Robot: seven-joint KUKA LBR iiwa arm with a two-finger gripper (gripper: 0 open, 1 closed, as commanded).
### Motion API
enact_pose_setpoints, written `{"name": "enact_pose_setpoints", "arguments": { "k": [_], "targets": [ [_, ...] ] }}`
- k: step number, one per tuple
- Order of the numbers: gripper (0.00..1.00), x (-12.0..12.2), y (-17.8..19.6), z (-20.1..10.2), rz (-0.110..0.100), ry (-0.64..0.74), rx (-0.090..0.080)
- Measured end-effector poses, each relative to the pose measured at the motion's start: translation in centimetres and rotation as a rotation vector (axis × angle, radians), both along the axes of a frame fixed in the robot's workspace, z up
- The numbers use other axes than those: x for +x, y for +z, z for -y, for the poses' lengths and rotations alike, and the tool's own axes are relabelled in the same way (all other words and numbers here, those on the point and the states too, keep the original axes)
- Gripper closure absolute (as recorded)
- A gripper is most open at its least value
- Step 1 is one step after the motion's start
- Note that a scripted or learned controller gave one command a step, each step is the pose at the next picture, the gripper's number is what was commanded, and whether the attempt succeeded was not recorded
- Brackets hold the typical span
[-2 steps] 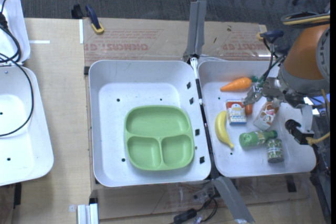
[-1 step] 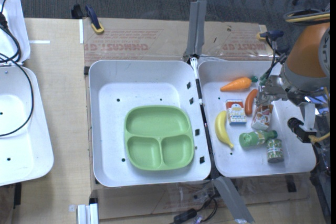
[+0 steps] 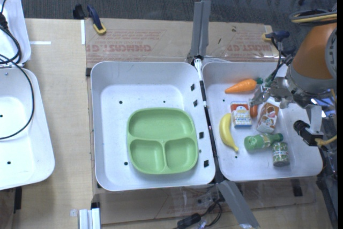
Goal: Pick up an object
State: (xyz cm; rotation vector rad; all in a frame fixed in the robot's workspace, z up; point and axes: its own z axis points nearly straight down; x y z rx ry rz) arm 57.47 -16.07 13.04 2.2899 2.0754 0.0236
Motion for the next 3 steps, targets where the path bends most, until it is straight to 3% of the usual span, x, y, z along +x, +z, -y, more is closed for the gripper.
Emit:
{"name": "enact_pose_setpoints", "arguments": {
  "k": [1, 2, 3],
  "targets": [
    [0.0, 4.0, -3.3, 0.8, -0.035, -0.011, 0.023],
    [0.0, 2.9, 4.8, 5.0, -0.046, -0.007, 0.026],
    [0.0, 3.8, -3.9, 2.0, -0.047, -0.004, 0.027]
  ]
}}
